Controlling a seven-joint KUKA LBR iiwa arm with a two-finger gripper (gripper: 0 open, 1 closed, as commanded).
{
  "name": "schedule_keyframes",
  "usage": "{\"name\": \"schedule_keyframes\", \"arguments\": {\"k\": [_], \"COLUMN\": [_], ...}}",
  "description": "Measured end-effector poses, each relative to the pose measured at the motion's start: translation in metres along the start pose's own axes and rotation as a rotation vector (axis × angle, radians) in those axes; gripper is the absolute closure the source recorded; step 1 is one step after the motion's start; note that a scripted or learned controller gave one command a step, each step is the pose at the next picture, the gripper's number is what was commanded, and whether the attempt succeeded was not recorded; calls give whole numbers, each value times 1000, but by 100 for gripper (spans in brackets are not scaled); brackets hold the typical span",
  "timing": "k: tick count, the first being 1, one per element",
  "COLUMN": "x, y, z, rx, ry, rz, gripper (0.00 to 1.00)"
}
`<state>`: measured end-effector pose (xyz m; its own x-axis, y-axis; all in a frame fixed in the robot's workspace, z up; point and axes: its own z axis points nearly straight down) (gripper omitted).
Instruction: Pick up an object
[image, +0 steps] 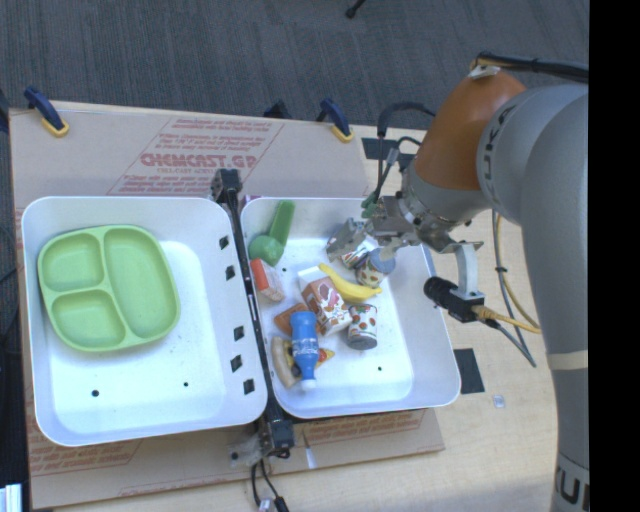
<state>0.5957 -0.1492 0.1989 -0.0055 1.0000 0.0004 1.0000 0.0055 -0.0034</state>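
Observation:
The right bin holds a heap of small items. A yellow banana lies across a red and white carton, with a small patterned can beside them. A blue bottle lies toward the front, over a tan piece. A green bottle-shaped object rests at the back left, and an orange item lies by the dividing wall. My gripper hangs low over the bin's back right part, just behind the banana. A small bluish object sits right under it.
The left bin carries a light green divided plate. Cardboard with red print lies behind the bins, held by blue and yellow clamps. The arm's grey body and cables crowd the right side of the bench.

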Motion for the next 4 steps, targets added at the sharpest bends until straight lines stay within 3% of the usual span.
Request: {"name": "schedule_keyframes", "arguments": {"k": [1, 2, 3, 4], "x": [-1, 0, 67, 71], "y": [23, 24, -4, -83], "z": [107, 97, -14, 8], "rx": [0, 1, -4, 1], "ry": [-1, -1, 1, -1], "rz": [-3, -7, -1, -1], "gripper": [0, 100, 100, 100]}}
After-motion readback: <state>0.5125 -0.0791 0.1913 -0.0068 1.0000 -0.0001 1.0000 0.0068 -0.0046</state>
